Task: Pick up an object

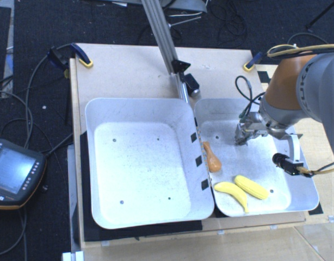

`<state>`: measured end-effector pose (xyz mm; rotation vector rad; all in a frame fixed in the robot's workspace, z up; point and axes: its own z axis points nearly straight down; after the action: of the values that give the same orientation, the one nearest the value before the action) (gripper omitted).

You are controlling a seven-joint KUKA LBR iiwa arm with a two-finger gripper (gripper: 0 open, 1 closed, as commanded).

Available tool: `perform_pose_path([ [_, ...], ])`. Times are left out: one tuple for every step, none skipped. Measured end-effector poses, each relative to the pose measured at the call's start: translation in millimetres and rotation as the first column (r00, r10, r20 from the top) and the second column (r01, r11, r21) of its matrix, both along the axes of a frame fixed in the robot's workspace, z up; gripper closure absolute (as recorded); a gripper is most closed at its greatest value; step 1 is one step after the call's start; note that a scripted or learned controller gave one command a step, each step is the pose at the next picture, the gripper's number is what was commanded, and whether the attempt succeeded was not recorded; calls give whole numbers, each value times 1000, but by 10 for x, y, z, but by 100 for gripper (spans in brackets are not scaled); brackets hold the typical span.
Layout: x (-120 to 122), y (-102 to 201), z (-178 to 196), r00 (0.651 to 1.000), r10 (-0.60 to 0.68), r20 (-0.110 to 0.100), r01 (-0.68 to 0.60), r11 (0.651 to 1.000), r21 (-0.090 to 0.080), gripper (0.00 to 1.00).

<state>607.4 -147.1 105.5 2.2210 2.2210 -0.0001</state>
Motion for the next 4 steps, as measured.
perform_pose_path([
  [-40, -17, 615, 1000, 0, 5, 0, 1000, 0, 100],
  [-31, -18, 998, 1000, 0, 3, 0, 1000, 0, 100],
  [-109, 451, 1145, 1000, 4, 2, -4, 1000, 1, 100],
  [-96, 1050, 1137, 1000, 6, -1, -6, 1000, 2, 100],
])
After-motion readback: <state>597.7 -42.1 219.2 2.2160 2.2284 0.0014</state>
